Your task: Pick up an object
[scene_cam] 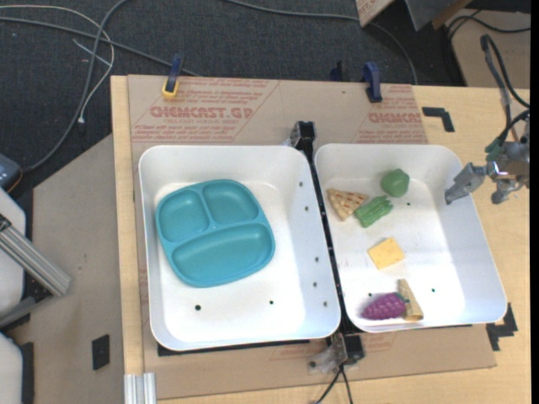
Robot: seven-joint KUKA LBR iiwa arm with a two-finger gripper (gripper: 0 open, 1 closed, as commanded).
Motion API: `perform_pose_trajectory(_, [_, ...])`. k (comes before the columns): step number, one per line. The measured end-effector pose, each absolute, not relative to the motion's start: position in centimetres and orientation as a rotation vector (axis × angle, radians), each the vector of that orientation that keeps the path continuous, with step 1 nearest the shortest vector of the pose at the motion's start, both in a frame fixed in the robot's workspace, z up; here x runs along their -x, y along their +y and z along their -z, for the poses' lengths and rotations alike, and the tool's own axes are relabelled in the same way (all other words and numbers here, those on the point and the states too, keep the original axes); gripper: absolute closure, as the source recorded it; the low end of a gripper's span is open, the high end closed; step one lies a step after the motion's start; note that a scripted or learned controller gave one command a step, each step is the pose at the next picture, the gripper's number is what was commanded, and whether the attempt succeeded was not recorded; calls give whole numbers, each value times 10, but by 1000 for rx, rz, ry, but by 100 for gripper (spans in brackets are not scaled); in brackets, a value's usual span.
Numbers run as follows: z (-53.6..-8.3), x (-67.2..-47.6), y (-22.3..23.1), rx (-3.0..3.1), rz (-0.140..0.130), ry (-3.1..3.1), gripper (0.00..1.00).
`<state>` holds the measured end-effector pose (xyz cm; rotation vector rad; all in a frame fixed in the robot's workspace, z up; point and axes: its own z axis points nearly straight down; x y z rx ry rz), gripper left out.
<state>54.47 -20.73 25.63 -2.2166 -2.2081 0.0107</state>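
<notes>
The right bin (472,251) holds a round green ball (394,182), a green pickle-shaped piece (372,211), a tan waffle wedge (345,202), a yellow cheese block (386,253), a purple grape bunch (384,307) and a tan stick (411,301) leaning against the grapes. My gripper (482,189) hangs at the far right, over that bin's right rim. It is open, its two grey fingers spread with nothing between them. The green ball lies closest, well to its left.
A teal divided plate (216,231) lies in the left bin (160,310). Blue clamps (173,76) (371,81) hold the cardboard sheet at the back. Cables run over the dark floor behind the bench. Bare white floor lies between the gripper and the toys.
</notes>
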Motion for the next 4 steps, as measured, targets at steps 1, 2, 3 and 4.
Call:
perform_pose_trajectory(1, [-264,-547,-207,2220,0,-2221,0])
perform_pose_trajectory(2, [-222,-545,-205,2219,-2,-2219,0])
perform_pose_trajectory(3, [-178,-540,-210,2218,-3,-2217,0])
perform_pose_trajectory(4, [-133,-535,-203,2217,-2,-2217,0])
